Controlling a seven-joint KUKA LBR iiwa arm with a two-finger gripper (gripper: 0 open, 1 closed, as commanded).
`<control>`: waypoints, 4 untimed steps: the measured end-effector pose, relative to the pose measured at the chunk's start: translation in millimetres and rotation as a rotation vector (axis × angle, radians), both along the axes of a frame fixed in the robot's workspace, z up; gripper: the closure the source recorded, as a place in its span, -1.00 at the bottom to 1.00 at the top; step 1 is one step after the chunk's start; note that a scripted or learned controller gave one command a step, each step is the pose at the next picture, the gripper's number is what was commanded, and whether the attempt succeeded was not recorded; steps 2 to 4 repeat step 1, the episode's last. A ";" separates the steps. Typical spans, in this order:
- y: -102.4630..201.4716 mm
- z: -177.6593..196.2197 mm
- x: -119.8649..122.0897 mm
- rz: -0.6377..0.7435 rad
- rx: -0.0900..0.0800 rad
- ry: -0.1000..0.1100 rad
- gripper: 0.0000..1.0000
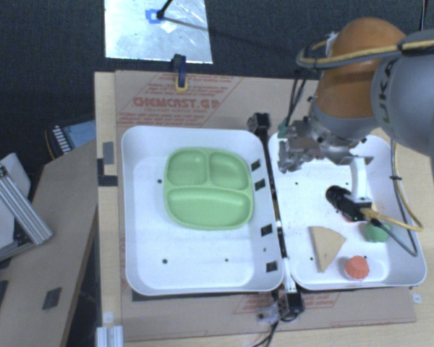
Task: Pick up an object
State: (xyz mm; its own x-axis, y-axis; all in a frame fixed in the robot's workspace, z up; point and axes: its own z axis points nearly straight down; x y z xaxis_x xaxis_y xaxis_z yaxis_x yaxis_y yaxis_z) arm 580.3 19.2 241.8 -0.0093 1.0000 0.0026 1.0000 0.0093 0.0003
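So far nothing lifted: I see gripper [298,152] over right bin [401,266]; can't tell its opening; wedge [325,246] untouched.

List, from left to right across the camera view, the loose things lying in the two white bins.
Green divided plate → tan wedge → orange-red ball → green ball.

A green three-compartment plastic plate [206,188] is set in the left white bin [141,266]; a tan wedge [325,246] and an orange-red ball [356,267] are placed side by side in the right white bin [412,270]
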 end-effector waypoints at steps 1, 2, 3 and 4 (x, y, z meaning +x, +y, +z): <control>58.5 -11.2 -21.9 0.001 0.000 0.001 1.00; 58.5 -11.2 -21.9 0.001 0.000 0.001 1.00; 58.5 -11.2 -21.9 0.001 0.000 0.001 1.00; 58.5 -11.2 -21.9 0.001 0.000 0.001 1.00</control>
